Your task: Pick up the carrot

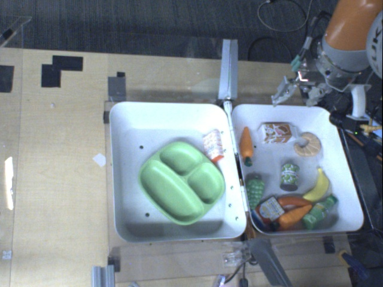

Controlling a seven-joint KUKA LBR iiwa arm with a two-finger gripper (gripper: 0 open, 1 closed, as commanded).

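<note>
Gripper (297, 91) open, empty, above right bin's (344, 160) far rim; should drop over carrot (246, 143) at left wall, fingers straddling its narrow width.

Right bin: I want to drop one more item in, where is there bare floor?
Bare floor lies along the right wall, beside the bagel and above the banana. The bottom, around the second carrot, is crowded.

Even, bright overhead light. Soft shadow under the green divided plastic plate (182, 182). White glare patch on the pale wooden bench (54, 160) at left edge. Overall focus slightly soft.
</note>
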